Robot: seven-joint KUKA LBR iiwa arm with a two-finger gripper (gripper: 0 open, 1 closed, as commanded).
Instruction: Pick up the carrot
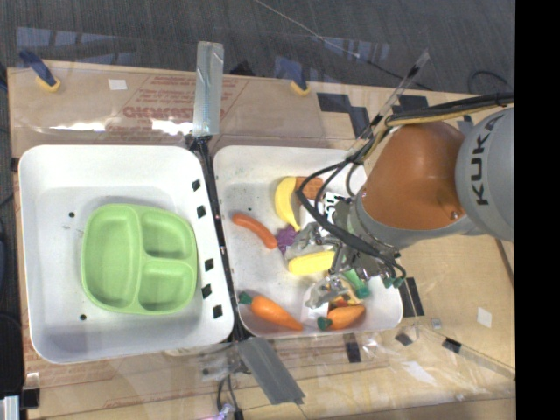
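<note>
Gripper (337, 294) of the grey KUKA arm w/ orange wrist band (411, 178) sits low in the right shallow white bin (229, 163), near its front-right corner, over a clutter of toy food. Can't tell how far the pincer is spread or whether anything is caught in it; cables and metal parts hide that.

Two carrot-like things here. One long orange plastic carrot with green top (271, 312) lies flat by the bin's front wall, left of the gripper and apart from it. A second, stubbier orange carrot (343, 317) lies right under/beside the gripper, touching other bits. Also nearby: yellow plastic banana (285, 199), yellow block-ish piece (311, 262), small purple toy (287, 238), reddish-orange sausage-shaped toy (255, 228). Left white bin (35, 173) holds a light green divided plastic plate (138, 258).

Judgement: arm looks to be at the grasp stage on the stubby carrot. To do it well: close across the narrow width, not lengthwise, centre on the body not the green end, keep clear of the yellow piece & bin wall, lift straight up slowly. If it slips, the long carrot is more isolated, prob. an easier target.
</note>
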